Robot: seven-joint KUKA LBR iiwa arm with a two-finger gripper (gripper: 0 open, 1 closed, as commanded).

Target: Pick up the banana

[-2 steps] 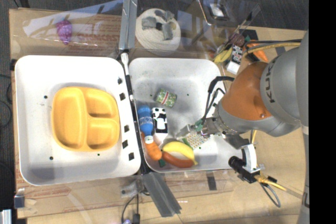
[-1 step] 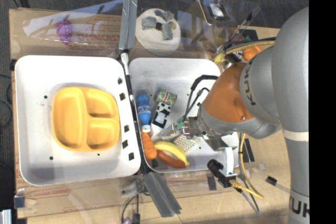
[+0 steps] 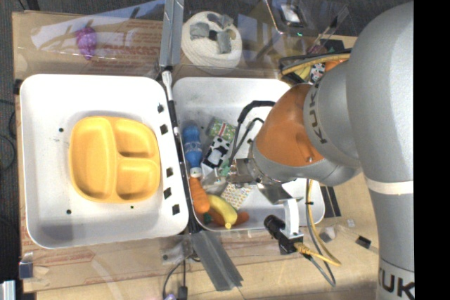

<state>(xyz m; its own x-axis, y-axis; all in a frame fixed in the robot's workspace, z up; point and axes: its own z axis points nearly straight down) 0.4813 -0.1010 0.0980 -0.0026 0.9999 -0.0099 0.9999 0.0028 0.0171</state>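
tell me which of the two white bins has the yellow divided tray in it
The left bin. The yellow tray lies in its middle, while the right bin holds the banana among small clutter under the arm.

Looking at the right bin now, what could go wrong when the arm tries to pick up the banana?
1. The banana lies packed against a carrot and a reddish item, so the fingers may pinch a neighbour instead.
2. It sits close to the near-left corner of the right bin, where the wall may block one finger.
3. The arm's orange band hides much of the bin, so the approach is hard to check.
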